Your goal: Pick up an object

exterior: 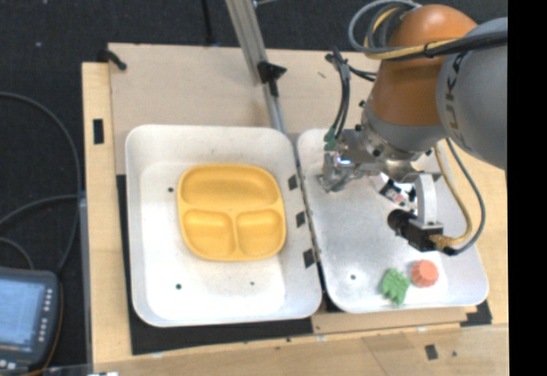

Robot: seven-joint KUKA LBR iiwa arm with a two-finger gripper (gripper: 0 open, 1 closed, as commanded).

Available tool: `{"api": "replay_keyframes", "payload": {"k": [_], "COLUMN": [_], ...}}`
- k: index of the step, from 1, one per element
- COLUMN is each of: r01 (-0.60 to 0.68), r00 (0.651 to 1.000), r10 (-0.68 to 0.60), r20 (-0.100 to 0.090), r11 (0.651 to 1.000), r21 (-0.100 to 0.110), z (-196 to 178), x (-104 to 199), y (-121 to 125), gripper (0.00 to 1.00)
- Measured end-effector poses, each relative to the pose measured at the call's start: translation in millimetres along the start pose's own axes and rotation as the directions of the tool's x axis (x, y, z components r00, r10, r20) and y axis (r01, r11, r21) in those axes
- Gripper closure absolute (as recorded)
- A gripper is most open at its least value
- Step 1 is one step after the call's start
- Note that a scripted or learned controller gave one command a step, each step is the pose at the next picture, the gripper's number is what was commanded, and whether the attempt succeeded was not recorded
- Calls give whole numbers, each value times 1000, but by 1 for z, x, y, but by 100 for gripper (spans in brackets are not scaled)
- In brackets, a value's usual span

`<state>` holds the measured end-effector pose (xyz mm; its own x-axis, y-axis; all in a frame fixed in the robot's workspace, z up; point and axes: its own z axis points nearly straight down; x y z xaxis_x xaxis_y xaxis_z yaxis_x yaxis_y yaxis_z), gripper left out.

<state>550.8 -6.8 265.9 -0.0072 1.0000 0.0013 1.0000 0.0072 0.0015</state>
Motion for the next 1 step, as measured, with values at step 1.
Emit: {"api": "replay_keyframes", "payload": {"k": [1], "r01": [-1], "r00": [1000], "r10": [1], "r20": [1], "r11": [1000], "r21": [2], "z": [7], "x": [50], "y": [-2], "gripper": [100]}}
